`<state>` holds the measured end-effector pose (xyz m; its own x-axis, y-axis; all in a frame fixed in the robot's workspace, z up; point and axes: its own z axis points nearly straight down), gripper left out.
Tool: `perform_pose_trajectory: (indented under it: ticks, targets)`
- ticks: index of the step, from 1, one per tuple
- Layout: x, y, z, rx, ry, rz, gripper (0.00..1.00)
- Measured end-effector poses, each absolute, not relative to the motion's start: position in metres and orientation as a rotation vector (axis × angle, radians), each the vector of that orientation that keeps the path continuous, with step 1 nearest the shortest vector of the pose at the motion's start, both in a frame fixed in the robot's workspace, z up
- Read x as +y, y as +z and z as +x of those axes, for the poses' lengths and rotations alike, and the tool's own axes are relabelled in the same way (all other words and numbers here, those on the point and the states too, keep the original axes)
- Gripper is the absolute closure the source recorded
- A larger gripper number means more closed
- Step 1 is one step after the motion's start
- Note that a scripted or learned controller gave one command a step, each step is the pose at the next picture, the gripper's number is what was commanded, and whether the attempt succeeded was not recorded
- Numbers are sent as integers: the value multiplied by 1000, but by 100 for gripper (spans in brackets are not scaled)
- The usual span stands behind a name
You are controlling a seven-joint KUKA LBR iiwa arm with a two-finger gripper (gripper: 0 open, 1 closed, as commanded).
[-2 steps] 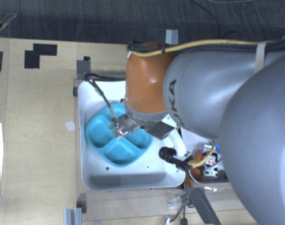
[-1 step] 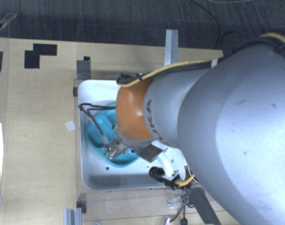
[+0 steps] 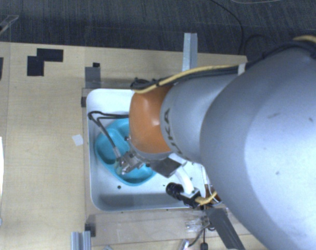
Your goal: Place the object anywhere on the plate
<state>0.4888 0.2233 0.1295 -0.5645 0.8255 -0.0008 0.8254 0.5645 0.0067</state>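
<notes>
A large grey arm [image 3: 262, 139] with a smooth orange band [image 3: 147, 121] reaches in from the right and covers most of the right side, hiding much of the shallow white bin [image 3: 95, 191] on the pale wooden tabletop [image 3: 38, 139]; thin black cables [image 3: 98, 116] loop beside the band. A glossy, rounded blue plate [image 3: 108, 142] lies in the bin's left part, partly under the wrist, with the gripper [image 3: 127, 164] low over the plate's near edge. Whether the fingers are spread or pressed together cannot be told, and the object to be placed cannot be made out; bare bin floor stays open along the near wall.
</notes>
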Motion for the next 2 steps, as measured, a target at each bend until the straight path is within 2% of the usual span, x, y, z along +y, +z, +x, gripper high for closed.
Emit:
perform_pose_trajectory:
  ticks: [1,2]
  targets:
    - [224,140,491,2772,16,1463,100]
    - [206,95,491,2188,28,2256,100]
